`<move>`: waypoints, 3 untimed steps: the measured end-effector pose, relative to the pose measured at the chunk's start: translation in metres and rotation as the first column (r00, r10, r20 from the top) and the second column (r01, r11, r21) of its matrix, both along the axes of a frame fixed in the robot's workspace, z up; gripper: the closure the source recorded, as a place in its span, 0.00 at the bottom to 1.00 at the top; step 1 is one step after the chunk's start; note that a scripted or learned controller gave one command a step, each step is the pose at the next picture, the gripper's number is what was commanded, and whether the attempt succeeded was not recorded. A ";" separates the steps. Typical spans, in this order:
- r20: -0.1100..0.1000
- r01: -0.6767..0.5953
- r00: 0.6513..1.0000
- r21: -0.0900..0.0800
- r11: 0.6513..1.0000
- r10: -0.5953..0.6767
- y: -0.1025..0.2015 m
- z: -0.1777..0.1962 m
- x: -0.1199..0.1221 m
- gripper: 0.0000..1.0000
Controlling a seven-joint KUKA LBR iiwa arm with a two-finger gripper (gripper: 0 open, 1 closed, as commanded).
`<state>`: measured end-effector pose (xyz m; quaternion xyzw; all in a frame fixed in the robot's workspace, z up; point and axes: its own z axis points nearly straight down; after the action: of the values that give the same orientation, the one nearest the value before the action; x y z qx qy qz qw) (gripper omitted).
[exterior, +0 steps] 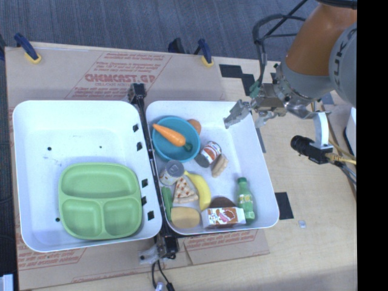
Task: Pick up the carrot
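The table (315, 235) carries two white bins side by side on cardboard (121, 77). The left bin (36, 132) holds a green plate (100, 200) with three compartments, lying toward its near edge. The right bin (257, 162) is crowded with play food. The arm (321, 35) comes in over the table's far right corner, and its tool (239, 114) hangs above the right bin's far right corner, touching nothing; whether its fingers are spread or pressed together cannot be told from this angle.

Inside the right bin, a blue bowl (165, 147) sits at the far left corner, and the carrot (170, 134) lies in it, slanted, resting across the bowl's middle. A small orange piece (194, 125) shows just behind the bowl's far rim. Beside the bowl toward the bin's middle stands a can (209, 154), with a second can (174, 170) near the left edge. A banana (202, 190) lies in the middle, touching a pizza slice (183, 192). Along the near edge are a pale block (185, 217) and a box (224, 217); a green bottle (245, 200) lies by the right edge
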<state>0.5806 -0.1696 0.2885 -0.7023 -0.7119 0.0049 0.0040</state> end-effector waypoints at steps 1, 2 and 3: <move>-0.011 0.210 0.978 -0.001 0.978 -0.210 0.073 -0.141 0.056 0.00; 0.000 0.262 0.965 -0.015 0.965 -0.262 0.072 -0.199 0.074 0.00; -0.013 0.257 0.966 -0.044 0.966 -0.257 0.057 -0.190 0.069 1.00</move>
<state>0.6500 -0.1129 0.0987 -0.7885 -0.6145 0.0255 -0.0035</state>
